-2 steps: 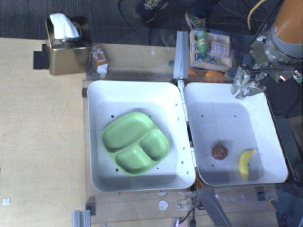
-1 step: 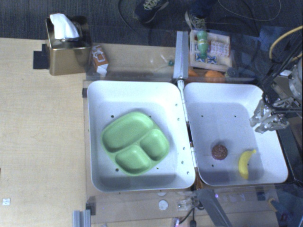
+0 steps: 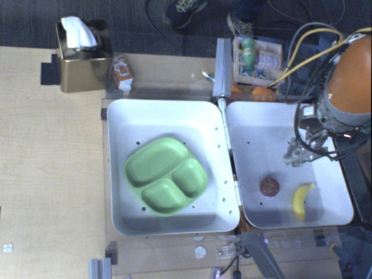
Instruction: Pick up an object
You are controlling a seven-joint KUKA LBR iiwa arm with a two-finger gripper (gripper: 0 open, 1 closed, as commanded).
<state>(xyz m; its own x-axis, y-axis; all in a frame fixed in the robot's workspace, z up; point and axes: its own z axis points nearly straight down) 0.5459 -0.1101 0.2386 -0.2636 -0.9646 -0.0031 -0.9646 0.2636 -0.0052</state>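
Yellow and curved, a small plastic banana (image 3: 300, 200) lies in the near right part of the right white bin (image 3: 256, 217), with a round dark brown cookie-like disc (image 3: 269, 186) just beside it to the left, the two apart. What the disc is made of is too small to tell. Above both, toward the bin's right side, hangs the grey metal gripper (image 3: 297, 156); it is blurred and tangled with cables, so I cannot tell how it stands, and nothing is seen in its hold. The banana sits below and slightly right of the gripper, apart from it. The arm's orange band (image 3: 350, 80) is cut off at the right edge. In the left white bin (image 3: 116, 214) rests a green three-compartment plastic tray (image 3: 167, 175), on the pale wooden tabletop (image 3: 46, 167).
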